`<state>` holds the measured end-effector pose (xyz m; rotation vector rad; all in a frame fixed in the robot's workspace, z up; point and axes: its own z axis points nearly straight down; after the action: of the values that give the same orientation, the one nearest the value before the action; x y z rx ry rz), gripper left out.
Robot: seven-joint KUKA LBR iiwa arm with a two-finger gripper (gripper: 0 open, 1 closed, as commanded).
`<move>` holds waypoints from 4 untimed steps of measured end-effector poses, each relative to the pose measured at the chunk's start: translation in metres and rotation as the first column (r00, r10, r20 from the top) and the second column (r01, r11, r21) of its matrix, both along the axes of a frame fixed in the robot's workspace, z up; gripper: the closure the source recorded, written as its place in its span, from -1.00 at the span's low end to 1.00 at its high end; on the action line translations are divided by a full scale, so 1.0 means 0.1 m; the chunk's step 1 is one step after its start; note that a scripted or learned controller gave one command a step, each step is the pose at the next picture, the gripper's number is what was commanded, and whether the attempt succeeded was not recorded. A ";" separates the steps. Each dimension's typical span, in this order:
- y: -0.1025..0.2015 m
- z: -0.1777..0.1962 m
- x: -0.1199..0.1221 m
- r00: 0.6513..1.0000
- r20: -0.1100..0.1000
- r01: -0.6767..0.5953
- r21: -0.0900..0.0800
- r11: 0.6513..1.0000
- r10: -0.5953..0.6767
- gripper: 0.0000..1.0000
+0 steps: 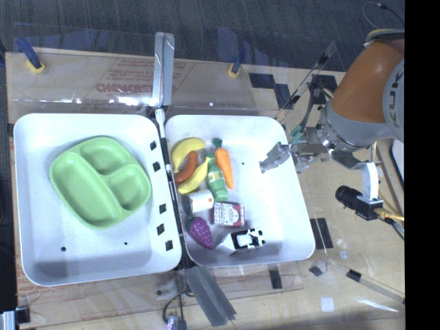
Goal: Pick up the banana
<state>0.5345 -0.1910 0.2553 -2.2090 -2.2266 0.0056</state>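
- Banana [187, 151]: we log it in the right bin [275, 184], far-left corner, just beside the divider, a reddish sausage-like piece [187, 170] lying across it.
- Carrot [224, 166] and green bottle [216, 181]: just right of the banana.
- Gripper [273, 158]: we place it over the right bin's right side — well apart from the banana, nothing between its fingers; whether they are parted we cannot tell.
- Green divided plate [100, 180]: left bin [41, 246].

A robot lab.
You see an arm [368, 81] over a taped counter [344, 253], two bins [27, 184] of toys, cables [385, 215].
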 end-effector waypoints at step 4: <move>0.90 -1.48 0.50 0.999 0.015 -0.032 -0.004 0.999 0.032 1.00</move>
<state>0.5842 -0.1009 0.1076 -2.1820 -2.2715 -0.0065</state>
